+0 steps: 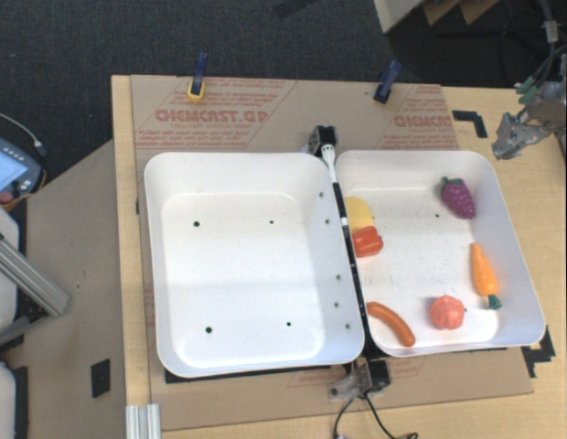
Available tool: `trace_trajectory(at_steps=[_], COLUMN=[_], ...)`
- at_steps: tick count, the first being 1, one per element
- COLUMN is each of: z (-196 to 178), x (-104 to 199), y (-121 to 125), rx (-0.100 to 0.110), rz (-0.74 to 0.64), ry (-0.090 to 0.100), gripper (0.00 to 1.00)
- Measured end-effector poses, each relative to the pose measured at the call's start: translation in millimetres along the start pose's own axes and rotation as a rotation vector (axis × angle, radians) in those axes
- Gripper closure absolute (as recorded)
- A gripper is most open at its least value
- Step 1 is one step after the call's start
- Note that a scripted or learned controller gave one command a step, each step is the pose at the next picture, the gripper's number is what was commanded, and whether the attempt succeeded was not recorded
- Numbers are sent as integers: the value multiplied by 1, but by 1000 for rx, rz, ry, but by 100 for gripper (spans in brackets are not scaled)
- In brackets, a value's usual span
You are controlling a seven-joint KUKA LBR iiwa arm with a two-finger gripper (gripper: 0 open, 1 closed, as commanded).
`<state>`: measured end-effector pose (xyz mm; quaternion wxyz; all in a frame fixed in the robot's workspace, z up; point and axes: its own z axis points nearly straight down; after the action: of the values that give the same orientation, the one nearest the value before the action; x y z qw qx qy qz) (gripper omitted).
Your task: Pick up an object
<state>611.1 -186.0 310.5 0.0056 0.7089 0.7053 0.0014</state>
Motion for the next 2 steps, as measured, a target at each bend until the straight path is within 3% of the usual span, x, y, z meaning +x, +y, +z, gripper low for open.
trace_trajectory(at_steps=[1,2], z=[-74,-79], x=[43,41], y=[-21,-20], rx=[-2,3], rz=[-9,-7], ry=[4,2], gripper=[100,100])
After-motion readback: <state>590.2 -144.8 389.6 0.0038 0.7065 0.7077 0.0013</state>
